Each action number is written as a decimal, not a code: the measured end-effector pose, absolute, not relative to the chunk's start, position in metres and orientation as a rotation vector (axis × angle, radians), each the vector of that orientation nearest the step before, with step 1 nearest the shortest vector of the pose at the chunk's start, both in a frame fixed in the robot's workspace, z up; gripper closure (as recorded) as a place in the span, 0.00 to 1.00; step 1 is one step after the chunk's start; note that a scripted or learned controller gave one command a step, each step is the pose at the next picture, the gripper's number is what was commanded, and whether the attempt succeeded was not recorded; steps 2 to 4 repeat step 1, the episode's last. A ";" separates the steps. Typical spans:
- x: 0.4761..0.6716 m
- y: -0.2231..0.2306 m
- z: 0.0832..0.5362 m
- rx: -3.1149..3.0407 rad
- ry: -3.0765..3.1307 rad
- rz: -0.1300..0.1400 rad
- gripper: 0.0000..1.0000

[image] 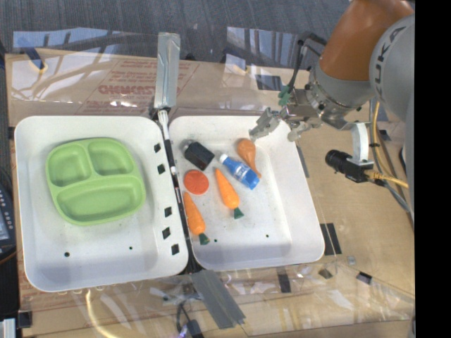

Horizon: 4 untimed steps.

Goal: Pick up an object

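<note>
The right bin [282, 238] holds a black block [198, 154], a red-orange disc [196, 182], a blue and white tube [239, 171] and three toy carrots: one at the back [247, 153], one in the middle [227, 190], one by the left wall [194, 218]. My gripper [276, 127] hangs over the bin's back right part, just right of the back carrot. Its fingers [262, 127] stand spread, with nothing between them.
The left bin [28, 189] carries a green divided plate [95, 179]. A grey strip [167, 69] runs back from the seam between the bins. A black cable fitting [347, 165] sticks out to the right of the right bin.
</note>
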<state>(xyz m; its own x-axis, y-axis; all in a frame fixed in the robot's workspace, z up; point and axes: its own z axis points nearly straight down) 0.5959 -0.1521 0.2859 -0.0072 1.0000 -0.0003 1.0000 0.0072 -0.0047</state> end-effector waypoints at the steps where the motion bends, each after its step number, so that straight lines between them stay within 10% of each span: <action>1: 0.559 -0.152 0.130 -2.226 -2.207 0.008 0.00; 4: 0.559 -0.152 0.130 -2.226 -2.207 0.008 0.00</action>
